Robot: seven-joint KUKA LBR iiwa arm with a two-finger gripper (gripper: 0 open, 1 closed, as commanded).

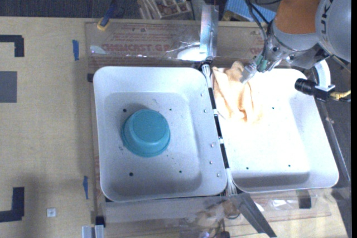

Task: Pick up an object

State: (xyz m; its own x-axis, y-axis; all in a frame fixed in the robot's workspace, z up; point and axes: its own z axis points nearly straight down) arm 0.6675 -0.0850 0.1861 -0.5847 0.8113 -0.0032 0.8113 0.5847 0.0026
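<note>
Well to the left of the gripper (249, 71), in the middle of the left bin (106, 83), a teal bowl (146, 132) sits upside down on the bin floor, far from the tool and not involved in the present attempt. Moving right across the divider between the bins, a pale yellow-orange cloth (234, 98) lies crumpled against the near-left wall of the right bin (312, 164), its upper end bunched up directly under and against the gripper tip, the rest trailing down and away from the tool toward the bin's centre. The gripper hangs at the cloth's upper corner, and a fold of fabric looks drawn up to it, but the view is too small and blurred there to say whether the cloth is pinched or merely touched, so its state I cannot tell. As a judgement, the task is partway: the tool has arrived at a candidate object, yet most of the cloth rests on the bin floor, so a confirmed grasp and a clean lift are what remain.
</note>
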